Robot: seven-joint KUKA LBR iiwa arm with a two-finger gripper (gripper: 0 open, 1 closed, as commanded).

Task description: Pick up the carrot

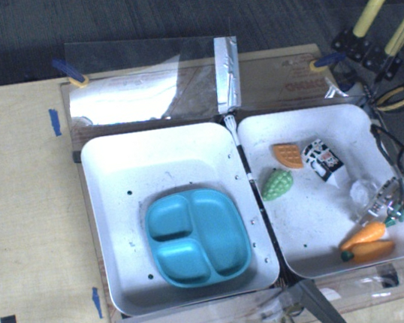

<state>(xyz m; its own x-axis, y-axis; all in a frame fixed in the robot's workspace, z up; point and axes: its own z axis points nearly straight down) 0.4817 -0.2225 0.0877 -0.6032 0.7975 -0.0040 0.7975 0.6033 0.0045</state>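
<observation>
Closing in on the carrot (366,239) — it lies at five o'clock in the right bin (308,254) — we hover the gripper (388,202) just at its two o'clock; next, we descend and straddle it.

Pincer (386,205) low in right bin (315,249), just above carrot (366,239); blue tray (196,235) in left bin (118,208).

Carrot (367,240): orange body with a dark green stem end at its left. It lies flat, roughly horizontal, in the right bin (308,258), near the front wall at the front-right corner.
</observation>
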